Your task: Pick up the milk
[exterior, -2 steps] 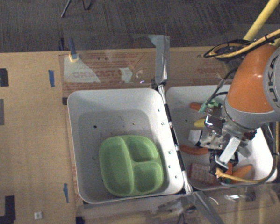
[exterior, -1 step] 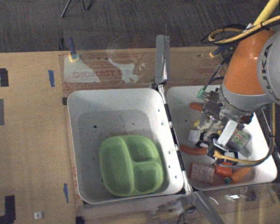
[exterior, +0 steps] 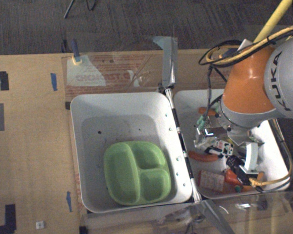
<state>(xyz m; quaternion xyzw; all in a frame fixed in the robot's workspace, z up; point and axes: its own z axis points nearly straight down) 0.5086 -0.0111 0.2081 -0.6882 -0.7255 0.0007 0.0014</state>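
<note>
Overhead view of the worktop (exterior: 31,159), read left to right. The left bin (exterior: 87,112) holds a green divided plate (exterior: 137,172), lying flat in its near half, well to the left of the jaws. The right bin (exterior: 185,104) is largely covered by the arm (exterior: 255,84), whose orange band sits above the wrist. The jaws (exterior: 217,145) are seen low over this bin's middle; whether they are apart or together cannot be told. A small white printed item, possibly the milk (exterior: 218,147), is seen right at the jaws; a grasp cannot be confirmed. An orange-red piece (exterior: 203,156) lies just below-left of the jaws, a reddish packet (exterior: 212,180) nearer the front wall.
</note>
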